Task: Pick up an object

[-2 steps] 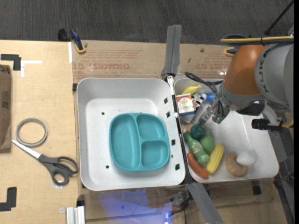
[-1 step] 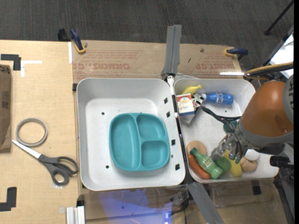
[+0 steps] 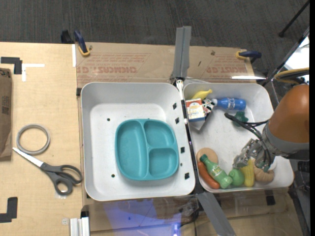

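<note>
1. Near the right bin's [image 3: 268, 95] near-right corner, the camera view shows the gripper [image 3: 252, 154] low over a cluster of toy food; whether it is wide or narrow I cannot tell.
2. Just beside it lie a yellow banana-like piece [image 3: 249, 173], a green bottle [image 3: 218, 172] and an orange carrot [image 3: 206, 177], touching one another.
3. These look like light, stiff, smooth plastic, so likely slippery; the bottle's narrow middle seems the surest hold.
4. The left bin [image 3: 93, 132] carries a teal divided plate [image 3: 146, 149].
</note>
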Controlling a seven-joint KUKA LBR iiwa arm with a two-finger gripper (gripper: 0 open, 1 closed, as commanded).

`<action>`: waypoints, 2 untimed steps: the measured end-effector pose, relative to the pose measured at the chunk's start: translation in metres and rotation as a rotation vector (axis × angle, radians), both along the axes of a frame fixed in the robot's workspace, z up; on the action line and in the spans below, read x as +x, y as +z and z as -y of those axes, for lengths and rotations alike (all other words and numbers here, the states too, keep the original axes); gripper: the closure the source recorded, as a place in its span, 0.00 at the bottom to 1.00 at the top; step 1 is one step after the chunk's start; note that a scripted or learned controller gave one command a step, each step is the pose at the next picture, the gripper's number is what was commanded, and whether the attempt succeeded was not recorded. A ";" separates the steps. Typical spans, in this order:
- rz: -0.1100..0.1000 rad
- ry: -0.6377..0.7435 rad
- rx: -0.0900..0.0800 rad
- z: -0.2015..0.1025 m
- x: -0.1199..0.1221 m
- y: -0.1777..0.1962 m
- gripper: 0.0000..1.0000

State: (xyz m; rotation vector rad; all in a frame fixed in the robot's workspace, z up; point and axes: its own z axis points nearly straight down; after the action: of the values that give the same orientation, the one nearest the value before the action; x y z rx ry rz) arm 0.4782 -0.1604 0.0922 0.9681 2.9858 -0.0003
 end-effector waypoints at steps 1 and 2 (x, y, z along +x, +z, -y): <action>0.003 0.001 0.000 0.000 0.001 0.009 1.00; 0.001 -0.068 0.000 -0.037 0.001 0.138 1.00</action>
State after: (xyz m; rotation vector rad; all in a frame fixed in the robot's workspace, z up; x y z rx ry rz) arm 0.4793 -0.1234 0.2299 1.0689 2.9503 -0.0002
